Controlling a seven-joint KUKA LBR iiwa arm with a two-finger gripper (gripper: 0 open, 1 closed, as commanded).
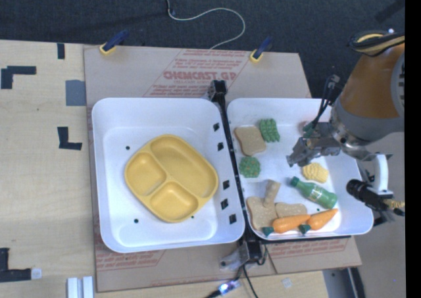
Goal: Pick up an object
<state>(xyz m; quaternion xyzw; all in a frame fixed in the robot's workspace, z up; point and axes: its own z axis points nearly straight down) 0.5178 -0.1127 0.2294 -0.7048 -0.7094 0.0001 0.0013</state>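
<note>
The right bin (289,107) holds toy food: a bread slice (249,139), two green pieces (268,129) (250,167), a yellow corn piece (316,172), a green bottle (314,191), an orange carrot (303,222) and tan biscuits (271,206). My gripper (301,152) hangs over the middle of this bin, just left of and above the corn and above the bottle's cap. Nothing shows between its dark fingers, and whether it touches the bin floor is unclear.
The left bin (108,158) holds a yellow divided plate (171,177). A black divider (225,152) runs between the bins. The arm's grey and orange body (371,93) covers the right bin's far right corner. Cardboard lies under both bins.
</note>
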